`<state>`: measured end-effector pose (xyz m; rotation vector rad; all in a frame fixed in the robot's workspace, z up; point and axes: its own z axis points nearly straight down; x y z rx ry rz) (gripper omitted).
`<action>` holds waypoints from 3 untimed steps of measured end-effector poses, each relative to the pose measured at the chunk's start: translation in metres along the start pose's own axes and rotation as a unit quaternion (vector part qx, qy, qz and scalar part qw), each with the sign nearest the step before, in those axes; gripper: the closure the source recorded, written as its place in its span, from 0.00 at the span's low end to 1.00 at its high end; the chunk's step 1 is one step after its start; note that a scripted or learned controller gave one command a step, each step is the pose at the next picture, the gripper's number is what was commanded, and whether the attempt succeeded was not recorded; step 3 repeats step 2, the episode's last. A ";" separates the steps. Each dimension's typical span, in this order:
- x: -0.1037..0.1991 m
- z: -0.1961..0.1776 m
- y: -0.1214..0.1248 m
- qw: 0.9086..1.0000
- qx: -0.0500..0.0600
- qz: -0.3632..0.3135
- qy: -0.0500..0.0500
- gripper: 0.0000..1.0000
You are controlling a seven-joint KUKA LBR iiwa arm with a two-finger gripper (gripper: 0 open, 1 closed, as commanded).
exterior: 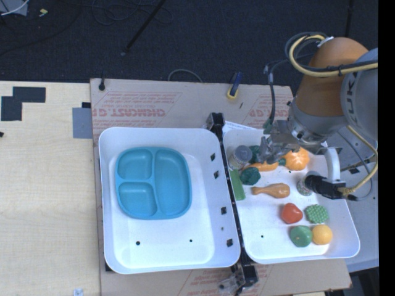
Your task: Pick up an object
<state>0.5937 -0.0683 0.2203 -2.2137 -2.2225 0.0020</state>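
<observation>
Several toys crowded the pincer (266, 155) in the right bin (345, 251); opening unreadable. Risk: nudging the orange (297, 160) or green ball (250, 176), closing on nothing.

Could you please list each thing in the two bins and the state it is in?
Blue plastic divided plate: flat in the left white bin.
Orange toy fruit: in the right white bin, beside the gripper.
Brown toy drumstick: lying on its side.
Red toy fruit: resting loose.
Green toy pear: touching the yellow toy lemon.
Gripper: lowered among the toys, grasp unclear.
</observation>
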 end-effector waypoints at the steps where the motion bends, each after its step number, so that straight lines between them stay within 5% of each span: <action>1: 0.050 -0.009 -0.001 1.000 -0.001 -0.001 0.000 1.00; 2: 0.106 0.002 -0.014 1.000 0.001 -0.001 0.000 1.00; 3: 0.106 0.002 -0.014 1.000 0.001 -0.001 0.000 1.00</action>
